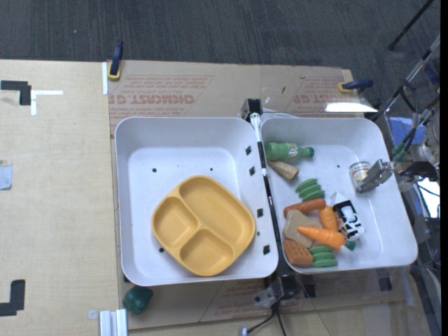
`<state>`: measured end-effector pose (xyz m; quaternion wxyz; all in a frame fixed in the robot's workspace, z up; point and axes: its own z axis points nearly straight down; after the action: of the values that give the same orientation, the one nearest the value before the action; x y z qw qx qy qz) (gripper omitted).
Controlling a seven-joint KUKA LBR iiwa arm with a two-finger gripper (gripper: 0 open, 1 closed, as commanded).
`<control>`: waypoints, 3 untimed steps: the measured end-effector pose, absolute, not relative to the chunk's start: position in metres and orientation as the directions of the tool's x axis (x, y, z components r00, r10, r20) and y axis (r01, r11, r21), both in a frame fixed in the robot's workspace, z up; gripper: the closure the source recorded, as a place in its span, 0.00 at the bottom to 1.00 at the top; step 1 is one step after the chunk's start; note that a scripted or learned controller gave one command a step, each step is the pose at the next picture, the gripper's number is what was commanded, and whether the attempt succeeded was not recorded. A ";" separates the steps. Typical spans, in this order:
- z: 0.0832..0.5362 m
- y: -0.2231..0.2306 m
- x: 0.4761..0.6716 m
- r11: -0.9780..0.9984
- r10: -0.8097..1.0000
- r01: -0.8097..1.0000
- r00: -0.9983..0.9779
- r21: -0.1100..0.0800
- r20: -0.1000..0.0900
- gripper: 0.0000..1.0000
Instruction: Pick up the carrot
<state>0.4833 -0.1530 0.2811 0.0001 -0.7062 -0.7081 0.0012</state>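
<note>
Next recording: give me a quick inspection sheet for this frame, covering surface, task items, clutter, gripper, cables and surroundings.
Surface: bench with cardboard sheet under two white bins.
Job's things: carrot lies in the right bin, atop the toy food pile, apart from the gripper.
Clutter: green bottle, bread slice, pea pod in right bin; yellow divided plate in left bin.
Grippers: gripper at the right bin's right side; nothing seen between its fingers.
Cables: black cable at front edge.
Surroundings: clamps on cardboard; dark floor behind.
</note>
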 end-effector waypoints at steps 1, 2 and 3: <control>0.113 -0.118 0.485 0.081 0.997 0.996 -0.081 0.024 -0.010 0.00; 0.123 -0.119 0.488 0.075 0.997 0.997 -0.075 0.027 -0.012 1.00; 0.103 -0.102 0.531 -0.065 0.998 0.998 0.066 0.026 -0.013 1.00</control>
<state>0.5310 -0.1021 0.1030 -0.0139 -0.7298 -0.6835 -0.0043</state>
